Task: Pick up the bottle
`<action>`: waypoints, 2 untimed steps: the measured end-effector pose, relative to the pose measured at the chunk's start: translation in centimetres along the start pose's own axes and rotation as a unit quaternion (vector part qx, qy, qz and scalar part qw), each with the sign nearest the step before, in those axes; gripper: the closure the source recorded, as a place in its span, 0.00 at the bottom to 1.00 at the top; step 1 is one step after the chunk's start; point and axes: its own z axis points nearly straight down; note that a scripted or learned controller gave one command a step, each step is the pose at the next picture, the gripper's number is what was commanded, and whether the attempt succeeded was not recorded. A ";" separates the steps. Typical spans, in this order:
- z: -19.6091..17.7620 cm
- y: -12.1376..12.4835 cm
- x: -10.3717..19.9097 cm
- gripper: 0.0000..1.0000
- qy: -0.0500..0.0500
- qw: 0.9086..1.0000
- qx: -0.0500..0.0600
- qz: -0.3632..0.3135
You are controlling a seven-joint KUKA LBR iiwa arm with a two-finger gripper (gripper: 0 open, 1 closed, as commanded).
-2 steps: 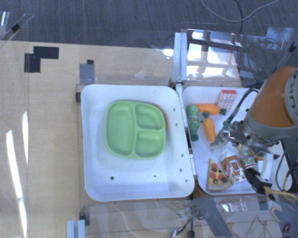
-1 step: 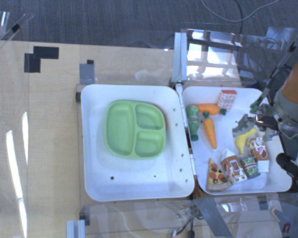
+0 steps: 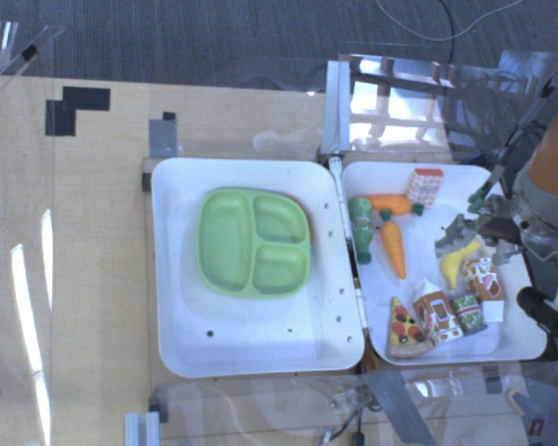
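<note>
The green bottle [image 3: 360, 227] stands against the left wall of the right bin [image 3: 516, 347], close to the divider between the two bins. My gripper [image 3: 458, 234] hangs over the right part of that bin, just above a yellow banana [image 3: 456, 266]. It is well to the right of the bottle, with an orange carrot [image 3: 393, 249] between them. Nothing shows as held.
A second carrot [image 3: 391, 204] and a small carton [image 3: 425, 186] lie behind the bottle. A pizza slice [image 3: 405, 328] and several small food boxes [image 3: 451, 314] crowd the bin's front. The left bin [image 3: 172, 277] holds a green divided plate [image 3: 254, 242].
</note>
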 end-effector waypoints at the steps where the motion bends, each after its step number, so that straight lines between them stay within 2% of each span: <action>1: 11.3 -2.0 2.6 0.00 0.001 0.991 0.002 -0.136; 2: 6.4 1.6 7.3 0.00 0.001 0.990 0.000 -0.138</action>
